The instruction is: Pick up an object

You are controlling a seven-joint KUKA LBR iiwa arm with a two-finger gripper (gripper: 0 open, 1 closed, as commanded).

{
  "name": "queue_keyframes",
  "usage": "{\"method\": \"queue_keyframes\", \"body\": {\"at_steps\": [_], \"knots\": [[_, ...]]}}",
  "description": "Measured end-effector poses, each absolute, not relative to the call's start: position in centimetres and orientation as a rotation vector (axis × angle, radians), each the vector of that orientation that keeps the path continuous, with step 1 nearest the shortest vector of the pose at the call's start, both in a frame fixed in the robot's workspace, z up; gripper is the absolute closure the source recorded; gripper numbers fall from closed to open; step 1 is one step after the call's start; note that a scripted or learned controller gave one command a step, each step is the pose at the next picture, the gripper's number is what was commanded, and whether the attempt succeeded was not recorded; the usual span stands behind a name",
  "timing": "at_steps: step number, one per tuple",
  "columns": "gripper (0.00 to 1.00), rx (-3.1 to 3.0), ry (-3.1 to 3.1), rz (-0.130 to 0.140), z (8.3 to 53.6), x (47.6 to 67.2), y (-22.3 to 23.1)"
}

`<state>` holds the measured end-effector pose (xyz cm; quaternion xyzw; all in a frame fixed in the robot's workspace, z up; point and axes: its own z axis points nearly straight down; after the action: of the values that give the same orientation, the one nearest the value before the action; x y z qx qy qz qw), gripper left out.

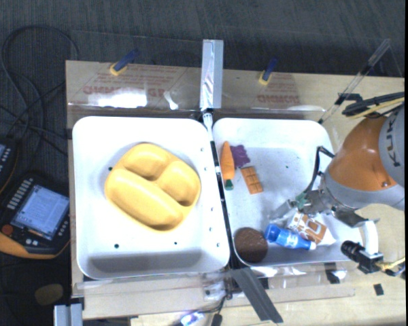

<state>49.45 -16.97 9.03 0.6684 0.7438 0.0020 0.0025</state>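
In the right bin [272, 129], nearest the front wall, lie a brown ball [251, 244] and beside it a blue bottle [287, 238]. My tool [304, 206] is low just above the bottle; I cannot tell its state. Farther back lie a wafer [251, 179], a carrot [227, 161] and a purple piece [240, 155]. The left bin [95, 250] holds a yellow bread-like object [151, 185].

2 white bins: left [88, 182], right [285, 131]. Left bin: 1 yellow lump [151, 185]. Right bin: 1 carrot [227, 160], 1 purple pc [240, 155], 1 orange waffle [251, 179], 1 brown ball [251, 244], 1 blue bottle [285, 237], 1 packet [308, 227]. 2 clips far: [123, 62], [267, 73].
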Motion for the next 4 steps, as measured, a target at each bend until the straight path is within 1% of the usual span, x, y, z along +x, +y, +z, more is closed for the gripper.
{"method": "queue_keyframes", "body": {"at_steps": [1,2,3,4], "knots": [[1.00,2.094,2.332,0.010,10.01,49.59,-16.94],[0.00,2.095,2.332,0.009,10.01,49.58,-16.93],[1.00,2.095,2.336,0.011,10.82,49.62,-16.77],[0.00,2.095,2.336,0.011,10.82,49.62,-16.77]]}}
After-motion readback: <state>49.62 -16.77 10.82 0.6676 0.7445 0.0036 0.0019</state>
